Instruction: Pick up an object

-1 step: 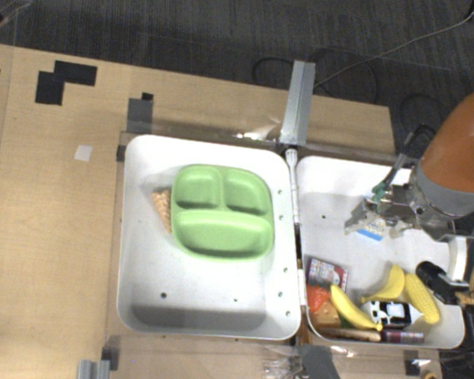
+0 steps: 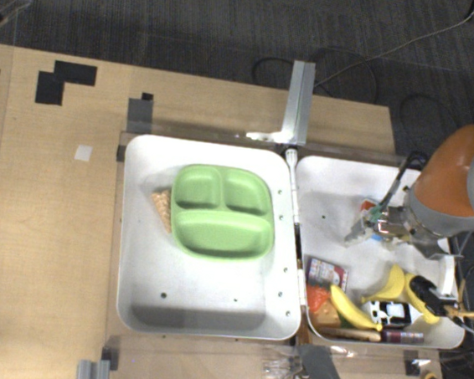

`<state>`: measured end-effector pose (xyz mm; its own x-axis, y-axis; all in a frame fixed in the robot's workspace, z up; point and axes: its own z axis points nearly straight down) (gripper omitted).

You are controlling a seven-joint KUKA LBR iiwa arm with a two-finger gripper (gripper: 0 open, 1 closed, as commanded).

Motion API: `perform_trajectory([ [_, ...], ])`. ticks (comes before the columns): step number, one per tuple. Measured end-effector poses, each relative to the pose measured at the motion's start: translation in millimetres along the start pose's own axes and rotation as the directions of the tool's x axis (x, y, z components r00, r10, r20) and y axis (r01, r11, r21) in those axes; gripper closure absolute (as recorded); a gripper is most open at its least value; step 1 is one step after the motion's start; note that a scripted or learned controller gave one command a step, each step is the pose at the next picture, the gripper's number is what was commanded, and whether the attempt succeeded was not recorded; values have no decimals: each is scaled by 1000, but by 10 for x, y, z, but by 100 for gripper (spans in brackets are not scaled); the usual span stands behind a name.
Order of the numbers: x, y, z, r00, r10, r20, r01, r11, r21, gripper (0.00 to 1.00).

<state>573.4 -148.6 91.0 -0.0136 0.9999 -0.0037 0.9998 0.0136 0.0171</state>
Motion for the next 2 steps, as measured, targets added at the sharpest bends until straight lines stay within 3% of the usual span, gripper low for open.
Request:
perform_trajectory([
  [1, -271, 977, 51, 998, -56, -3, 56, 998, 9, 0],
  [2, -107, 531, 25, 996, -85, -3, 85, 996, 6, 0],
])
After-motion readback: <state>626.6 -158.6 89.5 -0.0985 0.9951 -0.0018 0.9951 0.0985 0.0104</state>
